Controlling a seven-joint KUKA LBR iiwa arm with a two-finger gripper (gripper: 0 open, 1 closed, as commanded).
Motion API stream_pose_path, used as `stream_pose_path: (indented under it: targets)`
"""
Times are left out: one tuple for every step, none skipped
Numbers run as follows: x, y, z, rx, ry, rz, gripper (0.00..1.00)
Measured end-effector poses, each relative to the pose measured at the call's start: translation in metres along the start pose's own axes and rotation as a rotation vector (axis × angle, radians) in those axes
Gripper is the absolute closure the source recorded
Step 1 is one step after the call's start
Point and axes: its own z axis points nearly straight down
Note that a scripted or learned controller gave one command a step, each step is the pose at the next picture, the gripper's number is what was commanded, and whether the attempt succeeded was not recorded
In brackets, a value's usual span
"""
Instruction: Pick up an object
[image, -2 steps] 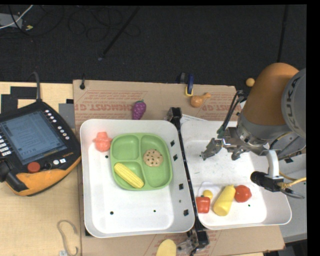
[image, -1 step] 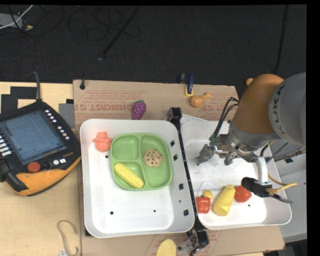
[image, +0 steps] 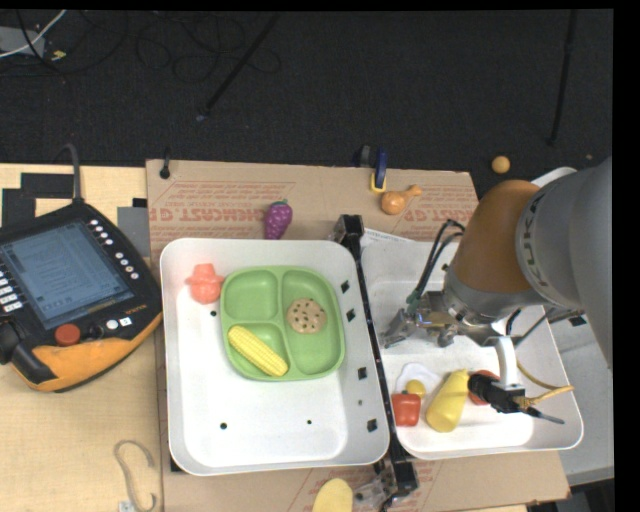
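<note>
Hovering gripper (image: 412, 325) low over right bin (image: 560, 345) | jaw state cannot tell | yellow pear (image: 449, 398), red pepper (image: 406, 408) near front wall | left bin (image: 200, 410) holds green divided plate (image: 283, 322)

Dark carpet floor (image: 300, 90) w/ cables, wood bench (image: 60, 440), cardboard sheet (image: 320, 195).

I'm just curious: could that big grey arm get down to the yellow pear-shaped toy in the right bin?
Probably yes. The yellow toy lies uncovered in the right bin, just below the gripper, with only small toys beside it.
</note>
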Motion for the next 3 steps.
stream_pose_path:
  targets:
    - [-0.001, -0.001, 0.004, -0.003, 0.0, 0.004, 0.0]
    - [-0.003, -0.001, -0.007, -0.002, 0.001, 0.013, 1.0]
    - [-0.01, -0.006, -0.051, -0.007, -0.001, 0.006, 1.0]
